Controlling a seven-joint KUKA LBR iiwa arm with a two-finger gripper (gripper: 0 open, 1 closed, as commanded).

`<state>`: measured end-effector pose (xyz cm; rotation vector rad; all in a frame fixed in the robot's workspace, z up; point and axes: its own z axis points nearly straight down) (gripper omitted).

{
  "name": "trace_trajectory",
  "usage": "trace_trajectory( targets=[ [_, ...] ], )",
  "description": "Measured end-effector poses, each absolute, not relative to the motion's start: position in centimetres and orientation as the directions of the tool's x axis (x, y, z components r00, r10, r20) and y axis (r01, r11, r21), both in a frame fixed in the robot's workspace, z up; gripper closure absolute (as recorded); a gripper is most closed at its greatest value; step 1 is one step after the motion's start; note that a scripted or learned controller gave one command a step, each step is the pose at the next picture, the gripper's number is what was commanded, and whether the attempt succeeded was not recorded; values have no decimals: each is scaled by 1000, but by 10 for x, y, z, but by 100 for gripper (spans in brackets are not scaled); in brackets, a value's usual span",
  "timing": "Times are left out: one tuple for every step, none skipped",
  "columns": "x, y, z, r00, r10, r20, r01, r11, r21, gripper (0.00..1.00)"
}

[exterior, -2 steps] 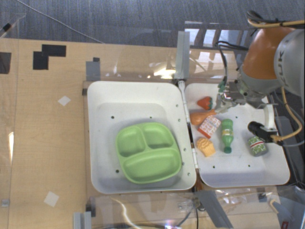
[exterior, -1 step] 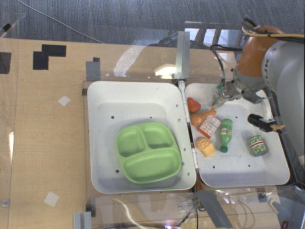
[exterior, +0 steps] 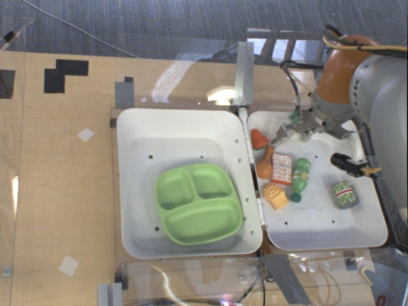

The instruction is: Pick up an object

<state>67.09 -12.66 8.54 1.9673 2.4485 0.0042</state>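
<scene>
Camera view gives you the right bin (exterior: 319,231) with an orange carrot (exterior: 262,161), red-white carton (exterior: 282,168), green bottle (exterior: 299,177), yellow block (exterior: 276,196) and green can (exterior: 345,194). Your claw (exterior: 294,127) hovers near the carrot; you cannot tell its state.

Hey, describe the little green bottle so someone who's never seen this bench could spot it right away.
Look in the right-hand white bin, in the cluster of small items near its left wall. The green bottle lies there just right of a red-and-white carton, above and right of a yellow wedge. It is the only all-green piece in that cluster; the other green item, a round can, sits apart to the right.
</scene>
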Motion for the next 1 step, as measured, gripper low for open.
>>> trace_trajectory(
  targets=[
    [626,-113,87,-275,961,-3,961,275,8,0]
  ],
)
